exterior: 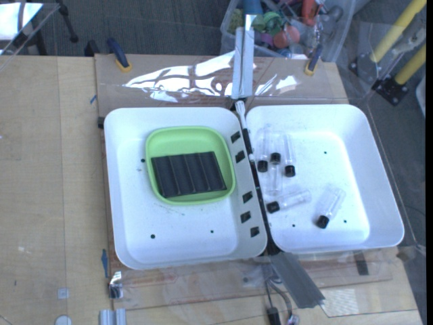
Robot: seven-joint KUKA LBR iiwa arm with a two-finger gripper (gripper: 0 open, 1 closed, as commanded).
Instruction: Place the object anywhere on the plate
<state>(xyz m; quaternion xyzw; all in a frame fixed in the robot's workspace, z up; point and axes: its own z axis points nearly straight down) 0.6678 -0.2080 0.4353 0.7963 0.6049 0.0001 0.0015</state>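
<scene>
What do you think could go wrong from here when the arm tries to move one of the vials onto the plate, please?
The clear vials in the right bin are transparent and round, so a grasp may slip or send one rolling. Several lie bunched near the divider, so the fingers might catch two or hit the wall. The green plate already carries a dark ridged block, leaving little bare surface for a vial to settle.

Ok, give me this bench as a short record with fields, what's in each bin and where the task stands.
left bin: holds a green plate
on the plate: a dark ribbed block
right bin: several clear vials with black caps, lying scattered toward the divider
divider: grey strip with black clips between the bins
task state: no vial on the plate yet
</scene>
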